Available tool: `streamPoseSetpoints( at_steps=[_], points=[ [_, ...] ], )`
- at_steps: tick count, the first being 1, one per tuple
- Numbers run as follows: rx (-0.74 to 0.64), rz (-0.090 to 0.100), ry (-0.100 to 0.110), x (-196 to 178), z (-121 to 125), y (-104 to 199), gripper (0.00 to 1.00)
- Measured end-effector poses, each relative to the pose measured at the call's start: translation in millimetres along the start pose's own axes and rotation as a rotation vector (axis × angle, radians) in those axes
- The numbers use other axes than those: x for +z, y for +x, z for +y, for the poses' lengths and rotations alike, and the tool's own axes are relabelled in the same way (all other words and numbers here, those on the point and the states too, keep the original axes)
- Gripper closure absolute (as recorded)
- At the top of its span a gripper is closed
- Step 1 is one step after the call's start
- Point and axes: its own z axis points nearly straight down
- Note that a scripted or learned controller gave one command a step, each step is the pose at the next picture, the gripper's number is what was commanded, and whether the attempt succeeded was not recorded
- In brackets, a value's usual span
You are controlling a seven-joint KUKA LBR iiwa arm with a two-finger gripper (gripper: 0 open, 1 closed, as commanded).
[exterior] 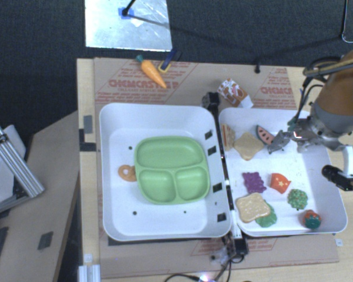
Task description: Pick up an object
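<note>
The hand (289, 141) hangs over the right bin (335, 207) near its far edge, grey fingers spread apart with nothing between them. Just beside its left fingertip lies a watermelon slice (265, 134), a red wedge with dark rind, next to a tan bread piece (247, 145). Nearer in the bin sit a purple cluster (254, 182), an orange block (280, 182) and knobbly green broccoli (297, 198), apart from one another. The left bin (115, 213) holds a smooth green divided tray (170, 169).

Robotics lab test station: wooden bench (59, 151) topped with printed cardboard sheet (182, 78), two white bins (115, 157) of toy play food, aluminium framing (12, 157) at left, loose cables, dark carpet floor (35, 40)
</note>
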Motion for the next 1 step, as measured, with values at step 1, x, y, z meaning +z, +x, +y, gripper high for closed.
streamPoseSetpoints(
  at_steps=[1],
  points=[
    [0.0, 0.001, 0.003, 56.0, -8.5, 5.6, 0.0]
  ],
)
